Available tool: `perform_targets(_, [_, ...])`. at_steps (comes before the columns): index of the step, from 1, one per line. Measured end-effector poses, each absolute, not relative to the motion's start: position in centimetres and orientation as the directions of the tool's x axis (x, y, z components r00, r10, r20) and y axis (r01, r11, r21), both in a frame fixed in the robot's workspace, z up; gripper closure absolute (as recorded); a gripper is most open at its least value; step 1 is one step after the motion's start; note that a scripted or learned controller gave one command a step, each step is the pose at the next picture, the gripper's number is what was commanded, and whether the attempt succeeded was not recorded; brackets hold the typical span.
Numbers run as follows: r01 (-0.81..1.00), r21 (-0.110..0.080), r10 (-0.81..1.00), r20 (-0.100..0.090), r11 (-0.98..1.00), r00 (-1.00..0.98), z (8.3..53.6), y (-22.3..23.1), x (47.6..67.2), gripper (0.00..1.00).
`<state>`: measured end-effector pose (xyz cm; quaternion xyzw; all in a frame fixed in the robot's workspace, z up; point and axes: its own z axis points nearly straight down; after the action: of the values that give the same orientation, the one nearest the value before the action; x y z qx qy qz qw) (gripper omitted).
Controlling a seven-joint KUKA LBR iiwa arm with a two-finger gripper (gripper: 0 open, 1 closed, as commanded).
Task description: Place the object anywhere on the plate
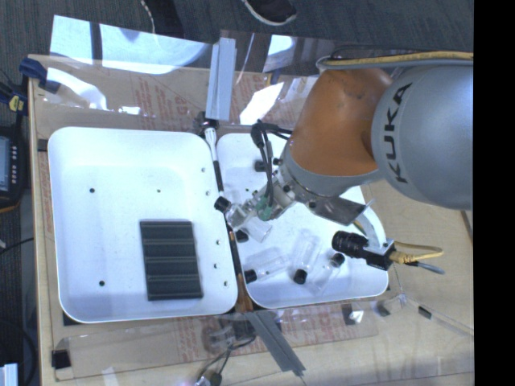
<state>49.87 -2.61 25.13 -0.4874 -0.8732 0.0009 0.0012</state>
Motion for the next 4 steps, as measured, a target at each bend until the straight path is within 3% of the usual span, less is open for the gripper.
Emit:
perform_targets(1, [0.936,-0.004,0.936,0.0,0.352,-0.352,19.0,6.7,47.6,1.0])
perform_targets(2, [0.958,-0.008,0.958,0.0,0.287,-0.287,10.8,14.7,47.4,1.0])
perform_targets(3, [0.956,0.006,0.956,0.005,0.293,-0.293,9.5,11.3,54.5,1.0])
perform_targets(4, [0.989,-0.001,0.989,0.0,0.148,-0.148,9.2,12.3,58.9,1.0])
